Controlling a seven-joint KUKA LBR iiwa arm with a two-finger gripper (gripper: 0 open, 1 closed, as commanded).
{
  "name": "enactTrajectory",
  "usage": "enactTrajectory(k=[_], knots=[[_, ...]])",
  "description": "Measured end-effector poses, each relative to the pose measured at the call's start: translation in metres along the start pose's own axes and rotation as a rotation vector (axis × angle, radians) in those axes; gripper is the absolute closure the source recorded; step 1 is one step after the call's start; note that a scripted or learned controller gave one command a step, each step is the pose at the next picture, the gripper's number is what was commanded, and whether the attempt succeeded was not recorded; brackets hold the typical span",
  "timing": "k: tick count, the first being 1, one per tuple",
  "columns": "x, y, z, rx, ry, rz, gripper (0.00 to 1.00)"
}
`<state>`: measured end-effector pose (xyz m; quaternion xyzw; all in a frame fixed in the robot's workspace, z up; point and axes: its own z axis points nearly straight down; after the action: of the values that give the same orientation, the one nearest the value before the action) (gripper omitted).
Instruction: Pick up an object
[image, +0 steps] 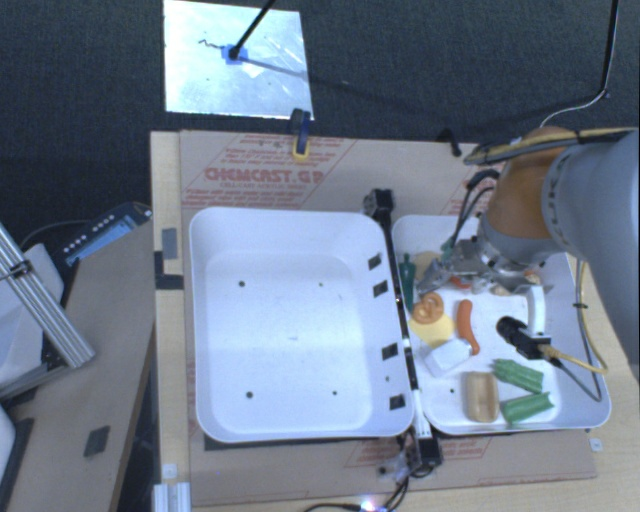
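The gripper sits low over the far-left part of the right bin, w/ the grey arm & its orange band reaching in from the view's right. Whether it's released or clenched can't be told from this angle. The objs to pick all lie in that same bin. A dark green piece lies along the bin's left wall, just to the view's left of the gripper. A yellow-orange round obj sits just nearer the camera than the gripper; close, but contact can't be told. An orange-red stick lies just right of it, running approx. front-to-back. A white block sits right in front of the round obj, btwn it & the front rim, at or near touching. A tan loaf-shaped obj lies near the front rim. To its right lie two green pieces: the upper green piece & the lower green piece, the lower one at or nearly at the tan obj's side. The left bin stands beside the right bin, w/ black clips along the seam btwn them, both on a cardboard sheet.
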<state>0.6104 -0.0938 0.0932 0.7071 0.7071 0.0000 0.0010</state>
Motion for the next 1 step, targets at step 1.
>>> enactTrajectory(k=[1], knots=[[-0.0409,-0.0645,0.0092,0.004,0.002,0.003,0.0]])
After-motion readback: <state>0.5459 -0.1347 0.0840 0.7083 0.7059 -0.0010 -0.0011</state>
